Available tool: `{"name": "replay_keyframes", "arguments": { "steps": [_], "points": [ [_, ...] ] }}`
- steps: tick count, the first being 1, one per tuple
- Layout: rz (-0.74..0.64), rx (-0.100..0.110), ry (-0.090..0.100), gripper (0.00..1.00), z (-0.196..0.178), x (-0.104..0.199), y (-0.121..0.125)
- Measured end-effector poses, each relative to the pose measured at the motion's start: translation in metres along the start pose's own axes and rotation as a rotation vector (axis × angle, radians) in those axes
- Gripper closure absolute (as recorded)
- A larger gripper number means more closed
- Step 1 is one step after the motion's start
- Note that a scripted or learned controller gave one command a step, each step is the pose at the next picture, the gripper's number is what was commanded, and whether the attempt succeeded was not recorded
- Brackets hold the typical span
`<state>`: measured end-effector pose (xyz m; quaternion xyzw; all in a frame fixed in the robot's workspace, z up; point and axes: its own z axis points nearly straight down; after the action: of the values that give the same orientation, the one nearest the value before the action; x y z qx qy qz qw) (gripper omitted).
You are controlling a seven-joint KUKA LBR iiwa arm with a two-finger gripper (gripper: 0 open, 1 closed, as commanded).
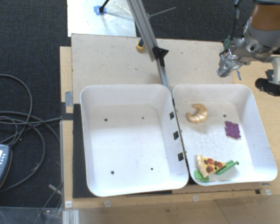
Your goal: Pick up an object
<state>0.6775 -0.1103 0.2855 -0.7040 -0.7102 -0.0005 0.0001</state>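
The task looks barely begun. The metal claw [225, 65] on the grey arm hangs above the bare table [116, 62], just beyond the far rim of the right-hand shallow white plastic bin [259, 120], and nothing can be seen between its tips. Whether it stands apart or together cannot be told from this angle.

All the candidates for picking lie in that right bin. A tan toy croissant [197, 113] sits near the far-left corner, a small purple bunch of toy grapes [232, 129] lies toward the right wall, and a toy pizza slice [208, 164] rests by the near rim with a green stick-like plastic piece [227, 167] touching its right side. The left-hand shallow white bin [91, 139] holds no objects.

Left to do, as a judgement: move over one item, descend, close on it and lift.

No brand, label or legible writing can be made out anywhere.
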Motion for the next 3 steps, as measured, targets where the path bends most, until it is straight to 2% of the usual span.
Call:
{"name": "replay_keyframes", "arguments": {
  "steps": [3],
  "points": [
    [0.000, 0.002, 0.001, 1.00, 0.011, 0.127, -0.074]
  ]
}}
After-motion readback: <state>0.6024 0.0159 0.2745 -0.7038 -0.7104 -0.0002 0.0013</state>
